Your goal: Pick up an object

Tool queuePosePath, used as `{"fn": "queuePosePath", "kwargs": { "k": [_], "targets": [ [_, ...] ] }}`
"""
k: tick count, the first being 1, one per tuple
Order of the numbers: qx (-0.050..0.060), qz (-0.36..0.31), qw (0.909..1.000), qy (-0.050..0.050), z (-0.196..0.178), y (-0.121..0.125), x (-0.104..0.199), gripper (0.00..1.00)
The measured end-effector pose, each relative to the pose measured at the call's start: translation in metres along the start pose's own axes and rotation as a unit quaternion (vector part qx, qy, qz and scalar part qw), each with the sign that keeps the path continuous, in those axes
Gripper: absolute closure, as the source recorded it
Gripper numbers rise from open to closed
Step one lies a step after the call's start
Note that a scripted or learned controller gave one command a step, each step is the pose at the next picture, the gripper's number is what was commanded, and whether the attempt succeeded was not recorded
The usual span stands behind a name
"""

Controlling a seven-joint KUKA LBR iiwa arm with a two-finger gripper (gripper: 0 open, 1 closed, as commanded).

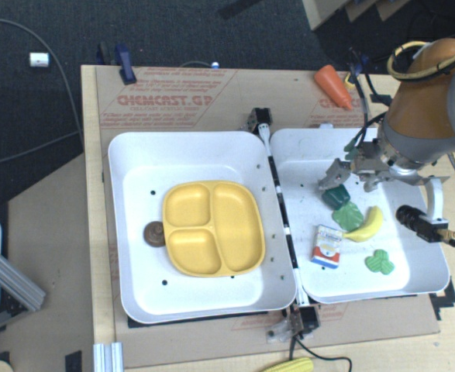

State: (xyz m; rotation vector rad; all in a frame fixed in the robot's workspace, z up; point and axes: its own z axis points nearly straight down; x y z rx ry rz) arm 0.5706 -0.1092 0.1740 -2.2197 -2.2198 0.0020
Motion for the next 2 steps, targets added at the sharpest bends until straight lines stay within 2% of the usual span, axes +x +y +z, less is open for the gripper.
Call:
{"fn": "queuePosePath", "kwargs": {
  "k": [1, 2],
  "targets": [
    [-0.003, 0.0, 1.0, -0.001, 0.088, 0.018, -0.007, 0.0],
    [-0.002, 0.0, 1.0, -0.001, 0.089, 0.057, -0.054, 0.0]
  ]
}}
